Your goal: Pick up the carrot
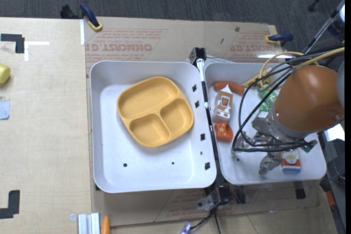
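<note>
Reaching for the carrot (228, 86) means going up and to the left from where my gripper (269, 164) hangs now, toward the far rim of the right bin (241, 173), well apart from my tool. The carrot lies flat, its long axis running roughly left to right across the view, so I judge my fingers should straddle it across that axis, closing from the near and far sides. Whether my gripper is open or closed I cannot tell; my orange band (307, 98) and a tangle of black cables cover most of it, and nothing shows between its tips.

Just nearer me than the carrot lies a small white and orange carton (222, 106), almost touching it, and nearer still a red piece (224, 131) beside the bin's left wall. I judge the carton to be the main risk: a finger coming down on the near side of the carrot has little room there. Something green (270, 98) peeks out by my wrist, to the carrot's right. Right beside my gripper sits a small box with red and blue on it (291, 163).

Further left, the left bin (104, 172) holds a yellow divided plate (156, 111), out of this move's way.
</note>
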You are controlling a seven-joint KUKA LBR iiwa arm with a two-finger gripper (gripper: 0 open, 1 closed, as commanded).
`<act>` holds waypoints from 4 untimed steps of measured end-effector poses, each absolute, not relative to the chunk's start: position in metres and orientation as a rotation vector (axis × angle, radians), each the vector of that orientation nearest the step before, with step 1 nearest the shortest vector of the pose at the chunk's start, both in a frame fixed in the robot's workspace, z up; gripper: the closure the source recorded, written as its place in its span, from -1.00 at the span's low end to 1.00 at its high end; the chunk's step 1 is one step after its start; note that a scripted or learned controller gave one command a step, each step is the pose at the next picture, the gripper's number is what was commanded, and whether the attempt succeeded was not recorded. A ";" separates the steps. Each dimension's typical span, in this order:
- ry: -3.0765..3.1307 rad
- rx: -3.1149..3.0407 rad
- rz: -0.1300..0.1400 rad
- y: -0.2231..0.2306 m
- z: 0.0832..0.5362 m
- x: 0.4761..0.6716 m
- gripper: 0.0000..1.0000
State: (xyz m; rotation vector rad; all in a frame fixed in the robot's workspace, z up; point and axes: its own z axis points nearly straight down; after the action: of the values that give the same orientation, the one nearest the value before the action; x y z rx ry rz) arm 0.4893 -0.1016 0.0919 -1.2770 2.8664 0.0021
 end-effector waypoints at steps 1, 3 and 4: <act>3.003 -0.907 -0.001 -0.121 0.092 0.484 -1.00; 2.983 -0.940 -0.004 -0.183 0.103 0.493 1.00; 2.808 -1.395 0.000 -0.220 0.093 0.490 1.00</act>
State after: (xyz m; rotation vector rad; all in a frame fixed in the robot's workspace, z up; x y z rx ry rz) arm 0.4900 -0.2204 0.0926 -1.3945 2.8084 -0.0002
